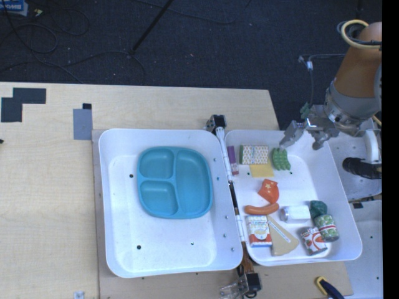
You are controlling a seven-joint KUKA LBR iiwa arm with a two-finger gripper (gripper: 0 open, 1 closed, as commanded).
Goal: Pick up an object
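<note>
Gripper hangs at the right bin's two o'clock rim, its fingers spread apart with nothing between them. We see a green object just below it at twelve o'clock in that bin, an orange sausage near centre, and a blue tray in the left bin.

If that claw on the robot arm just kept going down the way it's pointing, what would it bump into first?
Probably the green ridged toy in the right bin's upper corner: one finger of the gripper hangs just above it. Depth is hard to judge, so it might instead reach the bin floor beside it.
</note>
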